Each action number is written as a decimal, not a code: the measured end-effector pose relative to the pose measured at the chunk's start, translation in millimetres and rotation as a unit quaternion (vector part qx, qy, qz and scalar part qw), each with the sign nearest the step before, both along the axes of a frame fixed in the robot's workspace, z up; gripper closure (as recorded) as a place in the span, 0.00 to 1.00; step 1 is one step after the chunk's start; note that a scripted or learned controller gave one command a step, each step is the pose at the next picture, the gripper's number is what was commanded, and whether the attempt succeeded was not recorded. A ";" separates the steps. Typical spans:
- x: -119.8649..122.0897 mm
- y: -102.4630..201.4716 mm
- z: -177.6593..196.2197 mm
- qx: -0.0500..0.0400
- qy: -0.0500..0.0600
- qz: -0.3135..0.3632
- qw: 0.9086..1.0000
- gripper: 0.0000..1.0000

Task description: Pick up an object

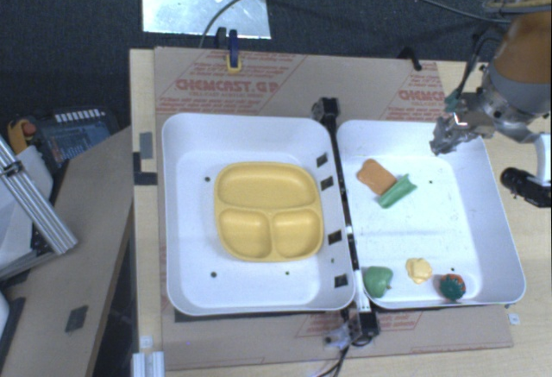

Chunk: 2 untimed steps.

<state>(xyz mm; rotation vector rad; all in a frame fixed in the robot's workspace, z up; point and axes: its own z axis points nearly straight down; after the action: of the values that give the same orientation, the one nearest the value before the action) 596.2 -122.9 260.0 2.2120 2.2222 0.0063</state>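
Lying in the upper middle of the right bin [492,194] are an orange piece [375,176] and a green piece [397,191], touching each other, the green one just below and to the right of the orange one. Along the near edge of the same bin sit three more small items: a green lump [377,279] by the divider, a pale yellow lump [418,269] a little to its right, and a round item in teal and orange [451,285] beside that, close to the bin's front wall. The gripper [448,136] hangs over the far right part of this bin, above the white floor and well apart from every item; nothing shows between its fingers, and whether they are spread or pressed together cannot be made out from this slanted view. The grey arm [517,82], with its orange band, comes in from the right edge. The left bin [185,151] holds a yellow compartment tray [267,210] lying flat near its middle. Both bins rest on a cardboard sheet [259,82] on the bench.
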 end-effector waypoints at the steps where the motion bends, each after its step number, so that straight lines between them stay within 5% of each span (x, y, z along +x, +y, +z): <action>1: -14.0 57.6 -13.6 0.002 0.004 0.003 1.000 1.00; 2: -23.5 109.9 -7.7 0.002 0.003 0.003 1.000 1.00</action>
<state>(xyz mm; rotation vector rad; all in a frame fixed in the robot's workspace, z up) 572.7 -13.0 252.3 2.2107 2.2327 0.0031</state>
